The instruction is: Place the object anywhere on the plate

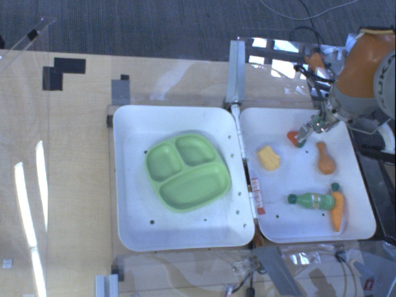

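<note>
In the upper part of the right bin [365, 228], a small red-orange object [292, 137] is seen lying on the white floor. It is too small for its kind to be told; it is judged to be a light, stiff plastic toy, slightly slippery, best taken across its narrow middle. The gripper [303, 135] is seen just beside it, on its right, close to touching; whether the object is between the fingers cannot be told, nor can the width of the opening.

Below and to the left of the object, a yellow corn-like toy [268, 158] is placed. To the right, an orange drumstick-shaped toy [325, 158] is found. Lower in the bin, a green bottle [311, 200] is laid on its side, with a carrot [337, 211] touching its right end.

In the left bin [133, 228], well apart from the object, the green plate [187, 172] with three compartments is set at a tilt in the middle. Nothing is seen on it, so the task is judged not yet done.
</note>
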Tool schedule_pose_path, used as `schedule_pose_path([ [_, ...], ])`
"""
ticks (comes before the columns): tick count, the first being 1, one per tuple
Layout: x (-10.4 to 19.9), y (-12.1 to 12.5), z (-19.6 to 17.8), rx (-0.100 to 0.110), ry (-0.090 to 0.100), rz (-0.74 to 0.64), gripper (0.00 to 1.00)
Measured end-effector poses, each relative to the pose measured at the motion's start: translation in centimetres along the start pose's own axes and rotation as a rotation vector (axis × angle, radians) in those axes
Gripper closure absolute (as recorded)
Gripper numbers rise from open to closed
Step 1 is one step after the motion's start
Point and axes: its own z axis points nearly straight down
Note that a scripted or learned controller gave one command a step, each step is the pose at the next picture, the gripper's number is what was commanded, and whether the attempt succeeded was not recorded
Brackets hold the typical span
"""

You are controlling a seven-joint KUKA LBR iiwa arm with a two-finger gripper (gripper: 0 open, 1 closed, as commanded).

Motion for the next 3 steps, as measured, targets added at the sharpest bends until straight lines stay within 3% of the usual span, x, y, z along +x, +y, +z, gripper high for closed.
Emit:
schedule_pose_path([
  [1, 1.9, 3.6, 3.8, -0.001, -0.001, 0.115, 1.00],
  [2, 1.3, 3.4, -3.6, -0.003, -0.002, 0.112, 1.00],
  [3, -4.3, 0.0, -11.8, -0.003, -0.005, 0.009, 1.00],
])
